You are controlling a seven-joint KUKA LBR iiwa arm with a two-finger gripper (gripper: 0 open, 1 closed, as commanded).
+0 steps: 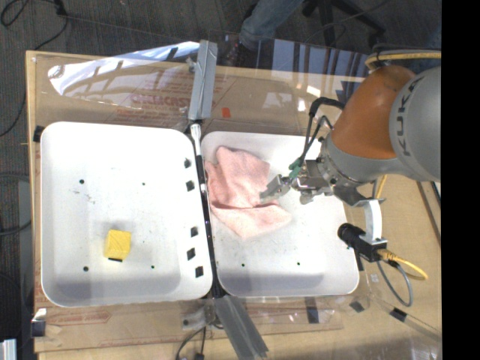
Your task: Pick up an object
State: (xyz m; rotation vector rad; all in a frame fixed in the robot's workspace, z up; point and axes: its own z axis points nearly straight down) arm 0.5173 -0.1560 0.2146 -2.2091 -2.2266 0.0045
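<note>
A crumpled pink cloth (241,190) lies in the right bin (315,276), against its left wall. A small yellow block (118,244) sits in the left bin (82,156), toward its near left corner. My gripper (273,190) reaches in from the right and hangs at the cloth's right edge, its fingertips over or touching the fabric. I cannot make out whether any cloth is between the fingers.
A grey divider rail (201,201) runs between the two bins. The arm's grey and orange body (382,126) covers the right bin's far right corner. A black and yellow cable fitting (367,246) hangs over the bin's right rim.
</note>
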